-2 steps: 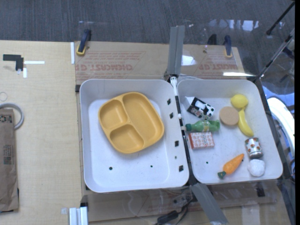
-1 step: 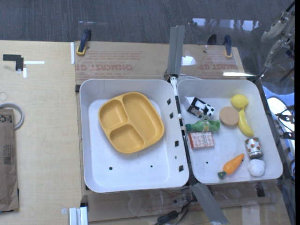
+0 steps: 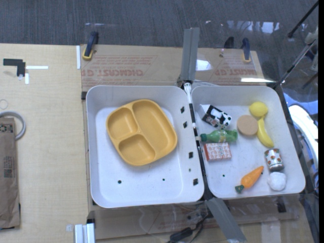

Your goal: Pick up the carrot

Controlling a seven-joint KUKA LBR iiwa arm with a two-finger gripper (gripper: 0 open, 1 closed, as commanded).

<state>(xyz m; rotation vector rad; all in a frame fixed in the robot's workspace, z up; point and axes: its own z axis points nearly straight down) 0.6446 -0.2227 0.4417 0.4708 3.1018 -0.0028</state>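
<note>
– Near the front wall of the right bin [image 3: 225,185], on the side where the arm enters, lies the carrot [image 3: 251,178], yes?

– Yes, orange tip toward the small can [image 3: 273,159], a white ball [image 3: 277,181] just beside it.

– And the gripper, is it clenched or released?

– That I cannot tell.

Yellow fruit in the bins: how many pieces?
2, both in the right bin near its far right corner: a lemon, and a banana just below it. Nothing seems hidden.
</note>
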